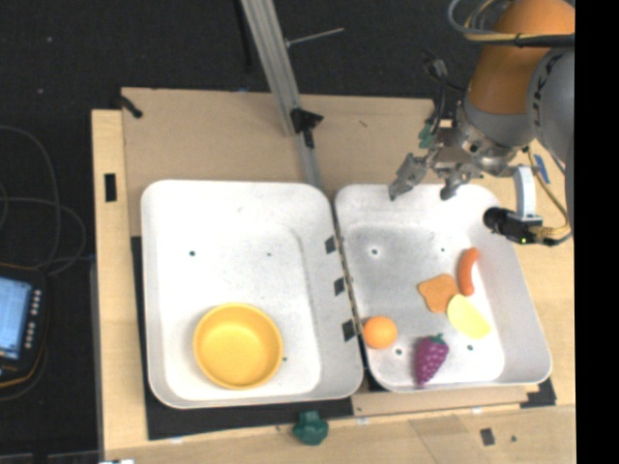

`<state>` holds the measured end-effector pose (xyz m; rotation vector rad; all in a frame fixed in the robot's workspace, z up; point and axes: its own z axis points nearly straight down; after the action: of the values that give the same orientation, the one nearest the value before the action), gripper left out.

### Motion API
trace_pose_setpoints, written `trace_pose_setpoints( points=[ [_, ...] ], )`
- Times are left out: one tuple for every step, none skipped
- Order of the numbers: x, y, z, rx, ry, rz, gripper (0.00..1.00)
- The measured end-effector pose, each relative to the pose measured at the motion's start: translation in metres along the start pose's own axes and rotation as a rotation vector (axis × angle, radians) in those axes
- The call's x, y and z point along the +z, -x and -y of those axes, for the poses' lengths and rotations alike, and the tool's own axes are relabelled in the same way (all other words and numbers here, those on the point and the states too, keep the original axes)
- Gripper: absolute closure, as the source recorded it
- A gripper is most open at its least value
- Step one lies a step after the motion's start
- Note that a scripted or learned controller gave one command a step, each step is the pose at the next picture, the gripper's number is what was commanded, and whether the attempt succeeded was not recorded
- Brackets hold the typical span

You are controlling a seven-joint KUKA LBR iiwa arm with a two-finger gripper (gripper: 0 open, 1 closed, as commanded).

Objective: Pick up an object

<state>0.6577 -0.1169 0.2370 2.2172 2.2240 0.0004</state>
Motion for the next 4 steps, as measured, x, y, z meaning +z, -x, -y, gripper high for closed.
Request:
trace_pose_setpoints(
  points=[
    [0.0, 0.0, 0.0, 0.0, 0.0, 0.001, 0.0],
    [0.063, 0.001, -0.001, 0.002, -0.005, 0.001, 0.0],
    [0.116, -0.006, 0.006, 0.002, -0.006, 0.0, 0.0],
    [0.137, -0.005, 0.006, 0.004, -0.003, 0.002, 0.0]
  ],
)
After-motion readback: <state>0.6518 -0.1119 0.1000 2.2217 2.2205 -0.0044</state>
